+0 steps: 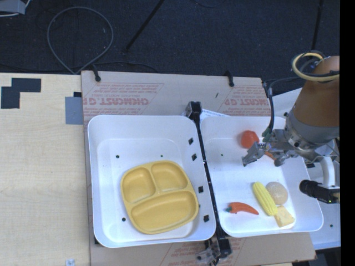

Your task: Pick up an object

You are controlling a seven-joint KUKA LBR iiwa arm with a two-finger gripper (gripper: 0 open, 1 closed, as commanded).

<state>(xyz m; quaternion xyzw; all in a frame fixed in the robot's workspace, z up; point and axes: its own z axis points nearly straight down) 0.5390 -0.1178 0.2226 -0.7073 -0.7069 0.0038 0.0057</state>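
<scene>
The bench carries two white bins, and the left bin [105, 148] holds a yellow divided tray [159, 196]. The right bin [227, 215] is where the action is. The arm [316, 101] reaches in from the right with the gripper [265, 154] low over the bin's upper part, its fingers spread apart and nothing between them. This looks like the approach step: the pick is not yet made. Just beside the fingers, up and left, lies the red-orange round object [249, 138], the likeliest target; it is small, smooth and rounded, so it may roll. The next move calls for centring the fingers around it, descending and closing. Nearer the front wall lie a corn cob [264, 198], a pale round piece [277, 193], a yellow wedge [284, 217] and a red chilli [242, 208].
</scene>
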